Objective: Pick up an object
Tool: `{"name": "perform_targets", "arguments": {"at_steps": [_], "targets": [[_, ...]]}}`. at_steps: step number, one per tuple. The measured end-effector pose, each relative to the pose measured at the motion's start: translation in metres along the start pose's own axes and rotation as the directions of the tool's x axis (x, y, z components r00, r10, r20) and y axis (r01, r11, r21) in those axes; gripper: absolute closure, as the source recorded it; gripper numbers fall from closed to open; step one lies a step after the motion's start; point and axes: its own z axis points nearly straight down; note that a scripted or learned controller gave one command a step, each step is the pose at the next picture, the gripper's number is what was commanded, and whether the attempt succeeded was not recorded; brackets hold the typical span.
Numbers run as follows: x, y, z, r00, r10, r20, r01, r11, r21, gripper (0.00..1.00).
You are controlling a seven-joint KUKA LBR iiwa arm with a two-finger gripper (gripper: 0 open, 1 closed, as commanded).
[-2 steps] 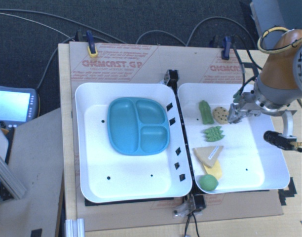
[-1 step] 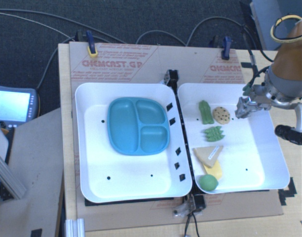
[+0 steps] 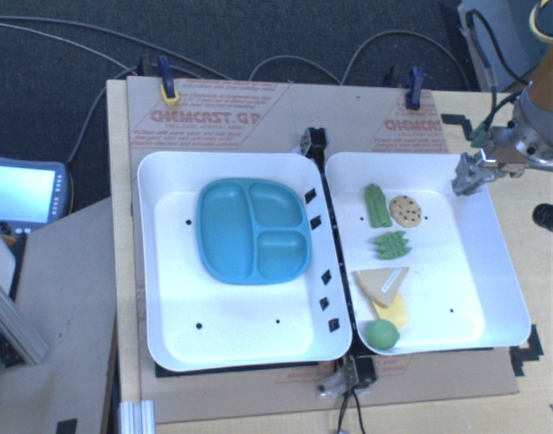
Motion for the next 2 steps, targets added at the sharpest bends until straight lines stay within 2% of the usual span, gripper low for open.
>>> {"name": "perform_targets", "arguments": {"at_steps": [1, 2], "targets": [[0.041, -0.012, 0.003, 1.0, -0.004, -0.005, 0.004, 1.0, 0.011, 1.0], [0.094, -0.022, 0.018, 1.0, -0.005, -0.006, 0.005, 1.0, 0.013, 1.0]]}}
